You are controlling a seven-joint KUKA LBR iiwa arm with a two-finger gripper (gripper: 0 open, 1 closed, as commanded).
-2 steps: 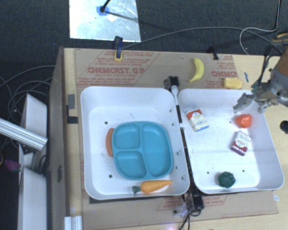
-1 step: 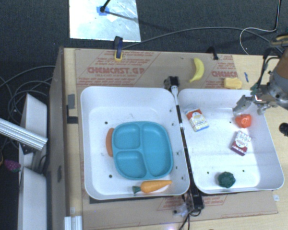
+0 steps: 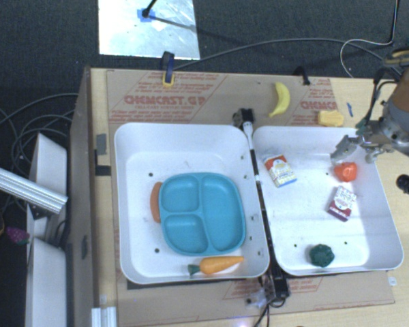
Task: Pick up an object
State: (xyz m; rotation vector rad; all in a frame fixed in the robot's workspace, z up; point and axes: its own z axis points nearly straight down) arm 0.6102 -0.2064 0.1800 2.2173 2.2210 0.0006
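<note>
At right of frame, hand (image 3: 358, 148) poised above orange ball (image 3: 346, 172) (grip state unclear); next, likely descent needed.

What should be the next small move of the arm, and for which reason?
Probably lower the tool a little onto the orange-red object. The tool hangs just above it at the right bin's far edge, and this object lies closest to it.
</note>
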